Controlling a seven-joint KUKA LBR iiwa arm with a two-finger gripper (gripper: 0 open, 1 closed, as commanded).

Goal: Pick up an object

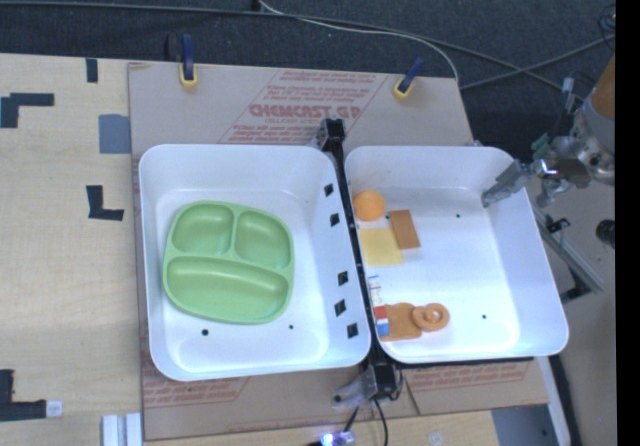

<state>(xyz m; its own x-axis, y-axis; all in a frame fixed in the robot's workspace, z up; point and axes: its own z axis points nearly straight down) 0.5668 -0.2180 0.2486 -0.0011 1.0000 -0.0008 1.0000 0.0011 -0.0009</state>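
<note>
My claw [515, 182] hangs bare over the right white bin's [520, 284] far rim, its spread beyond telling, so I judge I'm only approaching, needing to descend toward the small orange ball [369, 205] beside the divider

Glossy plastic white bins [240, 159]; smooth green divided plate [229, 262], probably plastic; cardboard sheet [300, 104] beneath.

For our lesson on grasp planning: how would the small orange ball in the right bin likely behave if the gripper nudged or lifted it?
The orange ball looks round, so a nudge would probably roll it across the smooth floor of the right bin. It sits near the bin's left wall, which may stop it. Its curved surface could slip from the gripper unless grasped centrally.
</note>
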